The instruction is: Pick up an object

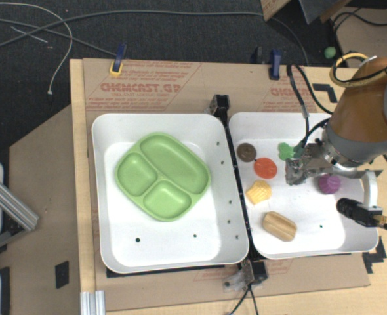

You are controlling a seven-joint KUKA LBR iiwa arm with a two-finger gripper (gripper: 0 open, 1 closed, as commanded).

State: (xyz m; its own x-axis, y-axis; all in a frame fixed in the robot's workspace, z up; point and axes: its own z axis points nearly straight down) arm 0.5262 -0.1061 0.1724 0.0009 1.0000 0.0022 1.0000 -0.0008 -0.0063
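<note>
Objects for picking lie in the right bin [351, 241]: a brown round piece [246, 152], a red-orange one [266, 168], a yellow one [259, 191], a tan block [279, 226], a green piece [285, 151] and a purple one [329, 184]. The pincer [297, 171] hangs low over this bin, between the green and purple pieces; if it is open or closed, I cannot tell. A green divided plate [162, 175] rests in the left bin [115, 241] on the bench [82, 176].
</note>
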